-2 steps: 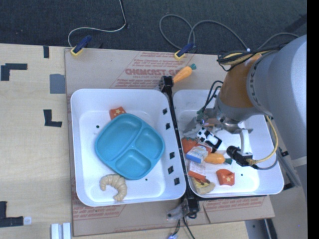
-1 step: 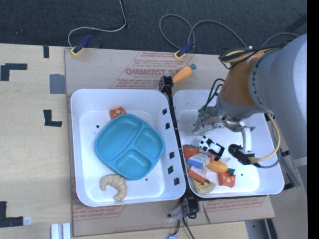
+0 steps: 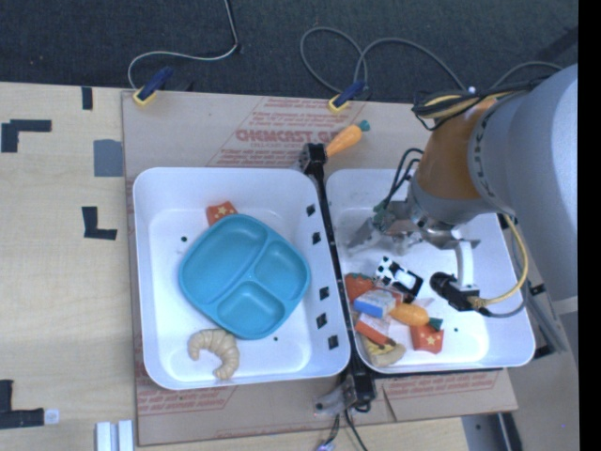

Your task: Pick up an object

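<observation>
Objects for the picking sit heaped in the right bin (image 3: 507, 346), crowded toward its near left corner: a small black-and-white toy (image 3: 395, 274), a carrot (image 3: 410, 314) lying just beside it, a red piece (image 3: 428, 339) at the carrot's near end, and a jumble of orange, white and tan bits (image 3: 374, 319) packed against the divider. The gripper (image 3: 399, 238) is down over that bin, just behind the pile, close above the black-and-white toy; nothing can be seen between its fingers, and whether they stand apart or together cannot be told from this angle. Above it, the arm's orange band (image 3: 449, 163) and the big grey body reach in from the right, with a yellow cable looping alongside.

Over in the left bin (image 3: 150, 252), a blue divided plate (image 3: 245, 274) lies tilted across the middle. A red block (image 3: 222, 212) peeks out behind its far edge, and a croissant (image 3: 215, 349) sits near the front, just off the plate. Behind the bins, another carrot (image 3: 344, 139) rests on the cardboard near the divider's far end.
</observation>
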Tool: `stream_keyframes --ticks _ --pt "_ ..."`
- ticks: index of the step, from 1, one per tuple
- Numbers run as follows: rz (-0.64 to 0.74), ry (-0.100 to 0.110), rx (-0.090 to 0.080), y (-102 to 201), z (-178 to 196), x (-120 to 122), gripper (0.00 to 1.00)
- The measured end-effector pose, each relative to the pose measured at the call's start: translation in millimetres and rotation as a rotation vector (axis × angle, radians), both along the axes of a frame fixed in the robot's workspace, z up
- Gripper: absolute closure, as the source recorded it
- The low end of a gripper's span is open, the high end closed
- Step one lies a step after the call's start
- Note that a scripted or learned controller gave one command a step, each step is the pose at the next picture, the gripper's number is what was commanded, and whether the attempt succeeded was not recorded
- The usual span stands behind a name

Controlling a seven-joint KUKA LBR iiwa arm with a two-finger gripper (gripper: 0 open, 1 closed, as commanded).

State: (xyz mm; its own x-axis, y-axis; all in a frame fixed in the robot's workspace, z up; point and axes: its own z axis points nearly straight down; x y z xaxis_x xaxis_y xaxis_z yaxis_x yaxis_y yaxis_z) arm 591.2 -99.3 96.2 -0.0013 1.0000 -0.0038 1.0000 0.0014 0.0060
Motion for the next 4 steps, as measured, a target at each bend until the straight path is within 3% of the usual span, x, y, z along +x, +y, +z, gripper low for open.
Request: stream_keyframes --ticks 1,2,3,4 --pt "0.0 0.0 0.002 -8 -9 -40 0.0" --pt "-0.001 -0.003 0.0 2 -9 -50 0.0" --pt "-0.001 0.0 0.002 -43 -9 -55 0.0" --pt "-0.001 -0.004 0.002 -43 1 -53 1.0"
